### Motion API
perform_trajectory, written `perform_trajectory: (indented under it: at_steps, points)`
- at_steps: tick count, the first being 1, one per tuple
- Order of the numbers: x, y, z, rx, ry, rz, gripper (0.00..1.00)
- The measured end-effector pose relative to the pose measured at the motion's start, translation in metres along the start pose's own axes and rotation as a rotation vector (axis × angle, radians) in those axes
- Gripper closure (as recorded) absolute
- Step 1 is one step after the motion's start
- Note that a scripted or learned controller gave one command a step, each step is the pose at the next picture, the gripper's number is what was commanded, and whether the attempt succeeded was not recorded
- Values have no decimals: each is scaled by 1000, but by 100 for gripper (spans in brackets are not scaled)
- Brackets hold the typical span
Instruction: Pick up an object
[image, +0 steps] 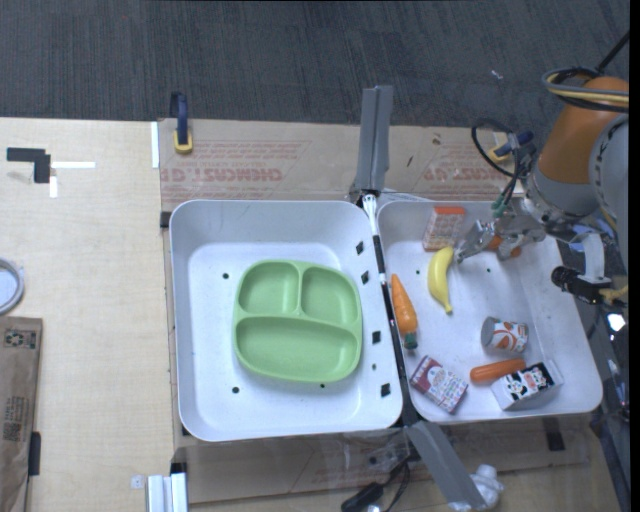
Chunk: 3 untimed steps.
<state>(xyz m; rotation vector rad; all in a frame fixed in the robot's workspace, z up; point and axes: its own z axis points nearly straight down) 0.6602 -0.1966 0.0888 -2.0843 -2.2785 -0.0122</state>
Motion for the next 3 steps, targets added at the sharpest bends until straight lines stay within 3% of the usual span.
perform_trajectory:
  at_steps: [1, 2, 3]
  points:
    - [46, -12, 3, -23, -47, -172, 0]
    - [99, -77, 7, -23, -46, -108, 0]
    - [33, -115, 6, -25, -42, 84, 0]
